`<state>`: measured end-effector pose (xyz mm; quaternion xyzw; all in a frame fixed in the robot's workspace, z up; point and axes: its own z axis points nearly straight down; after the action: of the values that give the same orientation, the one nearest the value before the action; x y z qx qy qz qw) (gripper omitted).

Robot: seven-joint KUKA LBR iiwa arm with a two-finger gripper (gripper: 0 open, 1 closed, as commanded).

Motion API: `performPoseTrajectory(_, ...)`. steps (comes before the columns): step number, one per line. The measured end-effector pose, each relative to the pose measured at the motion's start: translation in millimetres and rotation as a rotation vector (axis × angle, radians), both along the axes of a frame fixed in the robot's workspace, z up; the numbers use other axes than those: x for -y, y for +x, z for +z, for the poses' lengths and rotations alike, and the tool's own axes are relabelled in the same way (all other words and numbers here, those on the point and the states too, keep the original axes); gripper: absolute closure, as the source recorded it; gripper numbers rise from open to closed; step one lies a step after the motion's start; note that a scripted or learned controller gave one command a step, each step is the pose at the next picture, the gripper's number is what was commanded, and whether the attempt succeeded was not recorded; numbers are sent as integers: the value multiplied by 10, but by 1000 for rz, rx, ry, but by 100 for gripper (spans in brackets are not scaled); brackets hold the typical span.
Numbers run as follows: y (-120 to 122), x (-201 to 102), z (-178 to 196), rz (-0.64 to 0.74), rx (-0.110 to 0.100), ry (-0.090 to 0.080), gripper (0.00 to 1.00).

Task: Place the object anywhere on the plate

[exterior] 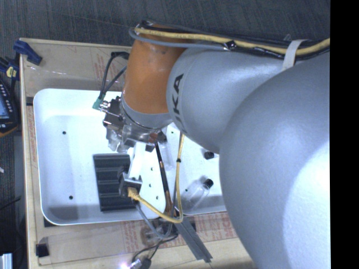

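Observation:
A dark ribbed rectangular plate (114, 181) lies flat in the left white bin (61, 150), near its front right corner. My gripper (119, 143) hangs just above the plate's far edge, under the orange wrist band, and the arm hides most of it. I see nothing held in it. A small clear bottle with a black cap (199, 188) lies on its side in the right bin (193, 161), just right of the divider and below the arm.
The grey arm covers most of the right bin and the right half of the view. Yellow and black cables (162, 198) hang from the wrist across the divider to the bench's front edge. A blue clamp (26, 51) sits at the far left corner.

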<state>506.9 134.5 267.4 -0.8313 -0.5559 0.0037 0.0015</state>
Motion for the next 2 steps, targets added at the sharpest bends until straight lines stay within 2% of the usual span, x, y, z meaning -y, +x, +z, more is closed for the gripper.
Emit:
performPoseTrajectory(1,-314,-66,-1558,-257,-1,-2,100)
performPoseTrajectory(2,-113,655,-760,-35,7,2,100)
